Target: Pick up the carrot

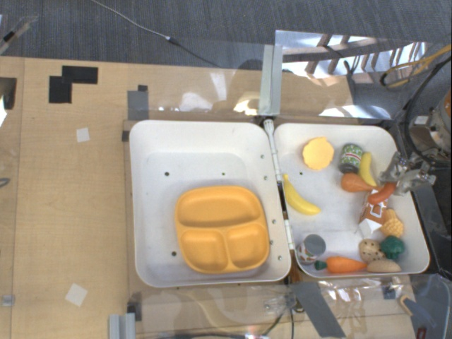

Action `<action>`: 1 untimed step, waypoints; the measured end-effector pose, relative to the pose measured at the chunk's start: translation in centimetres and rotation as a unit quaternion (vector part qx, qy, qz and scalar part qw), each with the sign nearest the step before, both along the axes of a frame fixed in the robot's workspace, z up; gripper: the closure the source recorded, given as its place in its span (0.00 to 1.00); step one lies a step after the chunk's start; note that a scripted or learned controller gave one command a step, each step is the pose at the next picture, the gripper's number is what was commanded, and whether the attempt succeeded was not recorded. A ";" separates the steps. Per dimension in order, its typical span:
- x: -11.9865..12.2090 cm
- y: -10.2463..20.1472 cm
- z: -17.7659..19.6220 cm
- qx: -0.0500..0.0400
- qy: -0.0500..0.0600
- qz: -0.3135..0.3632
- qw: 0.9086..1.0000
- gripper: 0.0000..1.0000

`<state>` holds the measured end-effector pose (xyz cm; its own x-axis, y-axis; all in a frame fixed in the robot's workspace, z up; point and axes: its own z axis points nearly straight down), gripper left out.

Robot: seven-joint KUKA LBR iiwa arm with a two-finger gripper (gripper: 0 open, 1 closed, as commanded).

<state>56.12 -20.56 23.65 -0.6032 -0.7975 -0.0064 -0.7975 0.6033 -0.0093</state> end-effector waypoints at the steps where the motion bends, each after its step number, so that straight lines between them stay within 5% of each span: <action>1: 7.3 0.2 3.3 0.000 -0.001 0.050 0.999 1.00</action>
<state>63.37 -20.37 26.94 -0.5209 -0.8536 -0.0074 -0.8535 0.5210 -0.0113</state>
